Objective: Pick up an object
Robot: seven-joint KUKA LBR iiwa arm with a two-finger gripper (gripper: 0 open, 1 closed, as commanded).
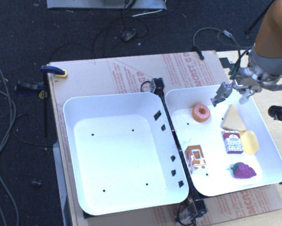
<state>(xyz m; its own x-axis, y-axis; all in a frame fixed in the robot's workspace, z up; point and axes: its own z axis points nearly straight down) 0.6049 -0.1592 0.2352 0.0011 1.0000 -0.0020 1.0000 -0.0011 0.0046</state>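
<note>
The right bin [270, 146] holds several small items. A pink donut [200, 112] lies near its back left. A pale yellow cheese wedge [233, 119] lies to the donut's right. In front of the wedge are a red packet [232, 142] and a yellow lemon-like piece [250, 142]. An orange and white carton [195, 158] sits by the bin's left wall, and a purple grape bunch [243, 170] is at the front. My gripper [233, 95] hovers over the bin's back edge, between donut and cheese. It is open, with nothing between its fingers.
The left bin [79, 141] adjoins the right one along a black clipped divider [173, 141]. Both rest on a cardboard sheet [126, 71]. Cables and a blue and yellow clamp [54, 70] lie at the bench's back left.
</note>
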